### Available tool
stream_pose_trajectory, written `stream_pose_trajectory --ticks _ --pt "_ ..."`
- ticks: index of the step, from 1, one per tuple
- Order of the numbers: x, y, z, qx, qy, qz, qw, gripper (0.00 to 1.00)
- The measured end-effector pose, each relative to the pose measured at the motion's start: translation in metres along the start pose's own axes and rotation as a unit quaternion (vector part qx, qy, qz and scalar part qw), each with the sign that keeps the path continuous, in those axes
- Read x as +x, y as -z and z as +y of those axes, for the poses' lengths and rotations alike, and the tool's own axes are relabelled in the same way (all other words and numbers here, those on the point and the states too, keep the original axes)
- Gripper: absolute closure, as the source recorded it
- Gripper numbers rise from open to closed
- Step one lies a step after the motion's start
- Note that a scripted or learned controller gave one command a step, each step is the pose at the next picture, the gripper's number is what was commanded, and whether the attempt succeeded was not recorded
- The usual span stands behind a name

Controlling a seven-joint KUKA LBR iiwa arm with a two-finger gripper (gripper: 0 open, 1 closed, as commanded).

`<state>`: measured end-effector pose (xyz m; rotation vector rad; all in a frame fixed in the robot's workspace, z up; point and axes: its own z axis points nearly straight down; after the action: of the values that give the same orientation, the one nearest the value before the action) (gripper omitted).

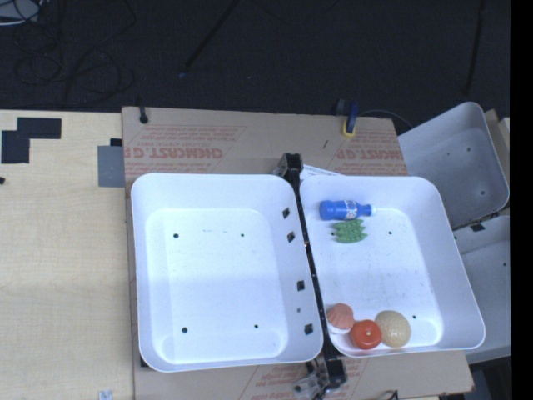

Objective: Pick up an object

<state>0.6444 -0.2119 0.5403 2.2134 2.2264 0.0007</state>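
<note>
Two shallow white bins are seen side by side on a cardboard-covered bench, the left bin [158, 223] bare of objects and the right bin [441, 248] holding every candidate for the pick. A blue bottle [343, 210] is laid on its side near the far wall, with a small green item [350, 232] just beside it. Three rounded objects are gathered in the near corner: a pinkish one [339, 315], a red one [365, 334] and a tan ball [393, 327], touching or nearly touching, apparently settled where the bin floor meets its walls. The state of the claw cannot be told, and nothing is seen held. The task is judged not yet begun; the bottle, lying apart from the walls, is judged the easier target, while the crowded corner may hinder a clean grasp.
</note>
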Motion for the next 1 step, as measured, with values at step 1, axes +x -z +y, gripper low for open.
stream_pose_trajectory --ticks 1 --pt "-0.0021 -0.0004 -0.1563 0.003 -0.006 0.002 1.0000 1.00"
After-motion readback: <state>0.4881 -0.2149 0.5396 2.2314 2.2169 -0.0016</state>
